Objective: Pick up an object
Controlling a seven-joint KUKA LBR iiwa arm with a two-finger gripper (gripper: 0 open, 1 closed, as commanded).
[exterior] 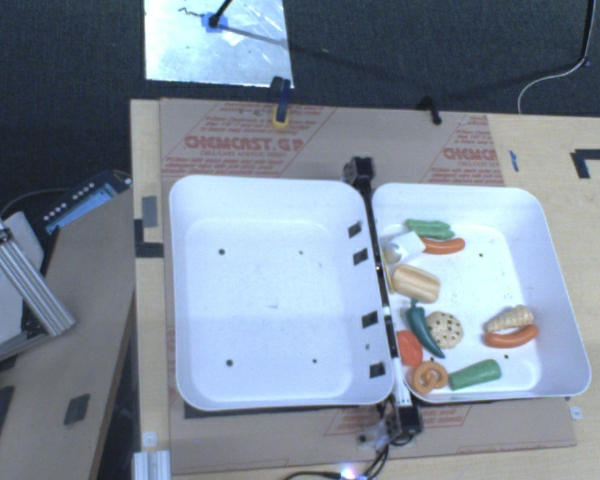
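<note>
The right bin (540, 230) holds several toy food pieces. A green bean pod (428, 228) and a red-orange sausage (443, 246) lie near its back left. A tan bread roll (415, 282) sits by the divider. A dark green pepper (421, 328), a speckled cookie (444, 328) and a red piece (409, 347) cluster at the front left. An orange pretzel ring (427, 376) and a green cucumber (474, 373) lie along the front. A cream croissant (509, 318) rests on an orange sausage (511, 337) at the right.
The left bin (185, 268) stands beside the right one, with black clips (365, 258) along their shared edge. Both bins rest on a cardboard sheet (310, 133). A metal frame (20, 278) stands at the far left, and a shiny plate (215, 28) lies on the floor behind.
</note>
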